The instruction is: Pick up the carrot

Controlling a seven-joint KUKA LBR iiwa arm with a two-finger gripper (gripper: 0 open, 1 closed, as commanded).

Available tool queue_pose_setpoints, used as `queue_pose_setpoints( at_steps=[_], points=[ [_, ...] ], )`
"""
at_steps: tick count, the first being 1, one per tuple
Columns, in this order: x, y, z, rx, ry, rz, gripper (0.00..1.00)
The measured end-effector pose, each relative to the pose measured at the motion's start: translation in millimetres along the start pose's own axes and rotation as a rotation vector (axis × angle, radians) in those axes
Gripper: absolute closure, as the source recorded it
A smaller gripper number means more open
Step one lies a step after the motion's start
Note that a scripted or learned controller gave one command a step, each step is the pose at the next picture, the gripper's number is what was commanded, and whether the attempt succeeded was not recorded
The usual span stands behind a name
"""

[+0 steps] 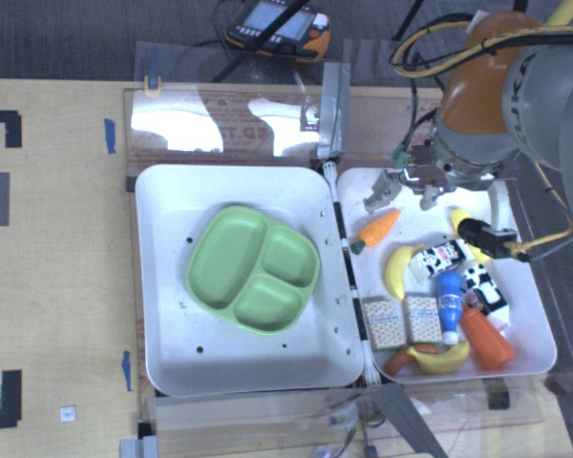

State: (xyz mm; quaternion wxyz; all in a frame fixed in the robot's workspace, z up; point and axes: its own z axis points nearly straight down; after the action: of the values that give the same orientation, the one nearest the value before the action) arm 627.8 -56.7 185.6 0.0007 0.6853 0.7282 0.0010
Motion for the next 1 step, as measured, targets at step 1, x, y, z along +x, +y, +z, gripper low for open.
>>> queue_pose_setpoints(
  at_steps=[1],
  points=[
    [-0.2, -0.3, 0.6, 0.001, 0.000, 0.000, 0.00]
  ],
)
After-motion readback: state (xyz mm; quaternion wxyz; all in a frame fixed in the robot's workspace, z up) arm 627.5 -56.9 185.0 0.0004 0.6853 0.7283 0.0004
